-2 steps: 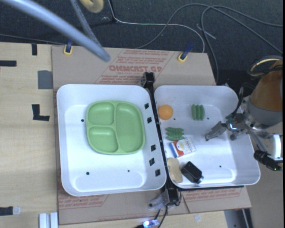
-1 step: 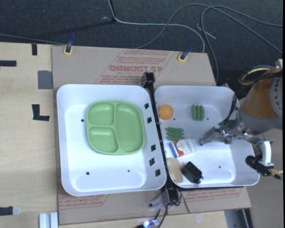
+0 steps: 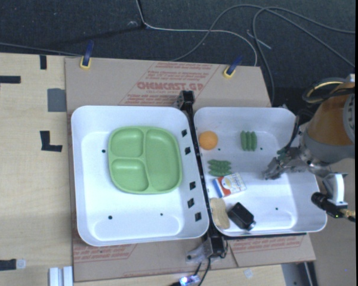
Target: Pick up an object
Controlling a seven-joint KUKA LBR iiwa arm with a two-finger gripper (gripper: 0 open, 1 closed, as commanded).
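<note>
Grey pincer (image 3: 273, 171) blurs over right bin (image 3: 286, 119), fingers indistinct.

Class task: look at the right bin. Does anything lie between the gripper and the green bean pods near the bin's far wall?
Nothing visible does. The gripper sits over bare white floor of the right bin, and the green bean pods lie up and to its left with just bin floor between.

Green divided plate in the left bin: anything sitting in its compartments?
Nothing visible. All three compartments of the green plate show bare green surface. It lies flat in the left bin; whatever is beneath the plate is covered.
</note>
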